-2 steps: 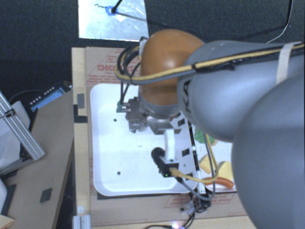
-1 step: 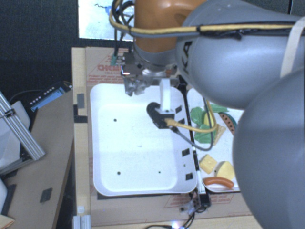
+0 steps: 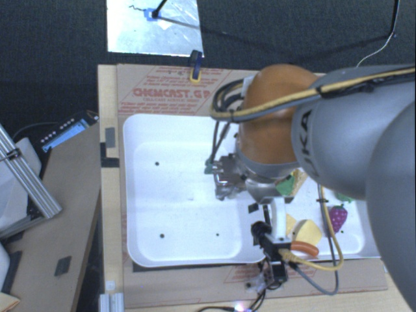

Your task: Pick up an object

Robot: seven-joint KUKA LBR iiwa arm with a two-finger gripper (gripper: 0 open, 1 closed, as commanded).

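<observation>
We see two white bins [image 3: 162, 194]; the left one carries a few small dark dots. Near the right bin's front edge lie a purple berry [image 3: 337, 218], a yellow piece [image 3: 308, 229], an orange piece [image 3: 304, 246] and a green scrap [image 3: 286, 186]. The arm [image 3: 351, 135] is grey with an orange band [image 3: 273, 116]. The bench's brown board [image 3: 169, 93] bears red lettering.

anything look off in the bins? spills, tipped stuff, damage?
Nothing stands out. The left bin sits flat and undamaged. The right bin holds small toys by the arm: a purple berry-like piece, a yellow piece, something green. No spill.
</observation>
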